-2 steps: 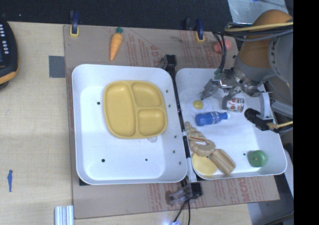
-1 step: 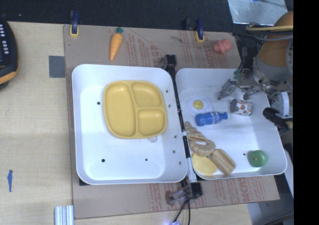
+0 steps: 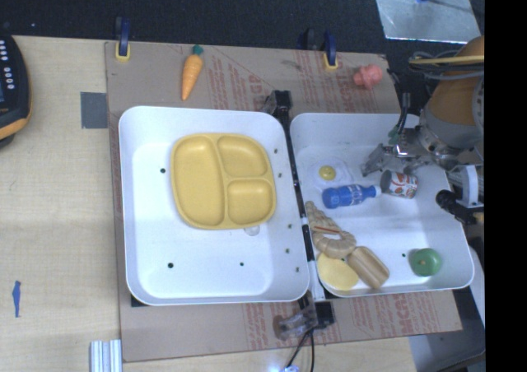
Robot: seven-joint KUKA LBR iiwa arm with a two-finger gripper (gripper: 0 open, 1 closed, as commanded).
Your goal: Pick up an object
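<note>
Gripper (image 3: 395,166) hovers just right of the blue plastic bottle (image 3: 349,195), over a small red-and-white can (image 3: 403,186); finger state indeterminate. Risk: the round can rolls aside under off-centre contact.

Position: I watch through one fixed camera, mounted above the bench.
Facing: it looks down at a slant; the far edge of the bench sits at the top of my picture.
Coverage: both the left bin (image 3: 132,197) and the right bin (image 3: 449,276) fit whole, plus the cardboard sheet (image 3: 247,74) under them and dark floor beyond.
Distance: moderately far, small items stay readable.
Arm side: the arm (image 3: 453,103) comes in from my right edge.
</note>
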